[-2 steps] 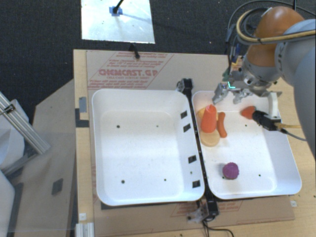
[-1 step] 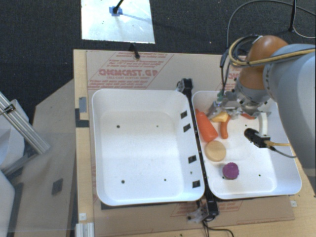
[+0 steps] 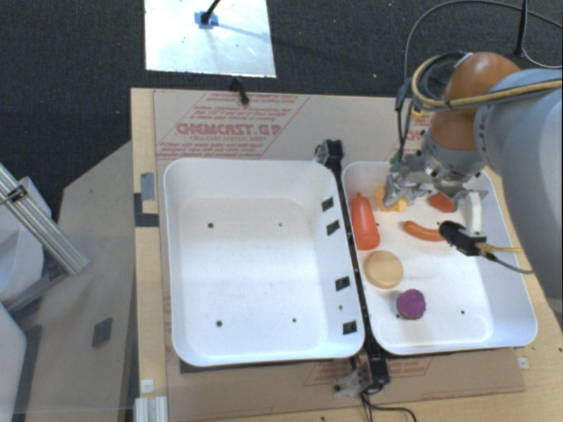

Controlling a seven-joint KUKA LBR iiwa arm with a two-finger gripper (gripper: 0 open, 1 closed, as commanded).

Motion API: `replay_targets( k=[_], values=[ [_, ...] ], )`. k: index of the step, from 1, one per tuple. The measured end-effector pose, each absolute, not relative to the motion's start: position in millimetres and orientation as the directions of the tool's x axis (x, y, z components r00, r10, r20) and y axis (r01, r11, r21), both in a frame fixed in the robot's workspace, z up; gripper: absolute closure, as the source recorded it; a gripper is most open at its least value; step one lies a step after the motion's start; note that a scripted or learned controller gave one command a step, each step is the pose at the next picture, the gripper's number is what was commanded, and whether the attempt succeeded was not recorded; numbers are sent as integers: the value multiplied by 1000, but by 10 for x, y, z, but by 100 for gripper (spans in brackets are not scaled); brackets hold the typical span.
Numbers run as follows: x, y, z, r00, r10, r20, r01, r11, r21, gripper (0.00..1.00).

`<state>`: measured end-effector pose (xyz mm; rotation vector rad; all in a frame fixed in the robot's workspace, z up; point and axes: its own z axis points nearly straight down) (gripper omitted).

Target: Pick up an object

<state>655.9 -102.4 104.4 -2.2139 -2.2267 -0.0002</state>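
One tool [image 3: 405, 190], grey metal, on the grey arm with the orange band, set low over the far part of the right shallow white bin [image 3: 513, 322]. Whether it stands wide or narrow cannot be told from this angle, and nothing can be seen held in it.

Item 1: small yellow piece [image 3: 395, 204], shape unclear, just beside the tool's tip and partly covered by it. Judged the likeliest target of the pick.
Item 2: small red rounded piece [image 3: 442, 204], near the tool on the arm's side.
Item 3: slim orange sausage-shaped piece [image 3: 421, 230], lying flat, just nearer the camera than the tool.
Item 4: long orange-red cylinder [image 3: 363, 221], lying along the bin's left wall.
Item 5: round beige disc-like lump [image 3: 383, 269], in mid-bin.
Item 6: small purple ball [image 3: 411, 303], toward the near side, apart from the rest.
Item 7: left shallow white bin [image 3: 255, 262], beside the first on the worktop [image 3: 142, 139].

Handling note, as judgement: the step in hand appears to be the descent or closing on item 1. To do it well, centre the tool squarely over the yellow piece, go fully down to the bin floor, close firmly, and lift straight up. Items 2 and 3 lie close; a skewed approach could nudge them or catch two at once.
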Motion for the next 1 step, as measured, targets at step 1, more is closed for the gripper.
replay_targets(
  k=[1],
  values=[
    [6409,-456,1905,-10,1000,2,1000,10,8,100]
  ],
)
